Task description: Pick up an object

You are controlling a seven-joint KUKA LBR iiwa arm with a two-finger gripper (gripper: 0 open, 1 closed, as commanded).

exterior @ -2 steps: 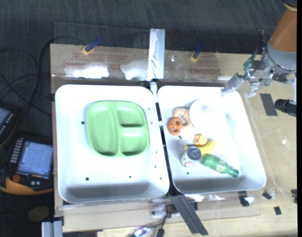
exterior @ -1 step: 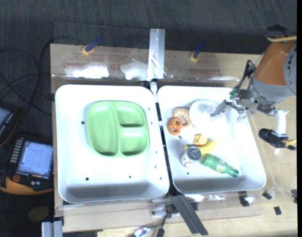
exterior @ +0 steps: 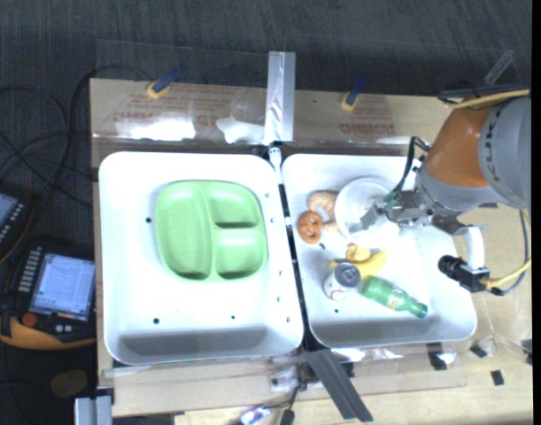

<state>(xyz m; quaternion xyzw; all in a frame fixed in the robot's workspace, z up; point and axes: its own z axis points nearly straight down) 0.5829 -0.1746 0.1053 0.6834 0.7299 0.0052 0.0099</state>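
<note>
Left of the claw [exterior: 374, 217], touching its tip: white round dish [exterior: 359, 200], right bin [exterior: 447, 330]. Claw state: cannot tell. Further left: doughnut [exterior: 310, 227], tan pastry [exterior: 321, 201]. Below: yellow toy [exterior: 365, 255], green bottle [exterior: 392, 295]. Left bin: green divided plate [exterior: 211, 228].

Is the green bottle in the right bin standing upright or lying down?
Lying down. The green bottle rests on its side on the right bin's floor, its length running slantwise across it.

A green divided plate [exterior: 211, 228] lying in the left white bin [exterior: 128, 326], a handheld tablet with a lit screen [exterior: 59, 286] sitting on the dark floor at left, black cables [exterior: 27, 149] trailing across the carpet, blue clips [exterior: 166, 81] holding a clear sheet on the board behind.
</note>
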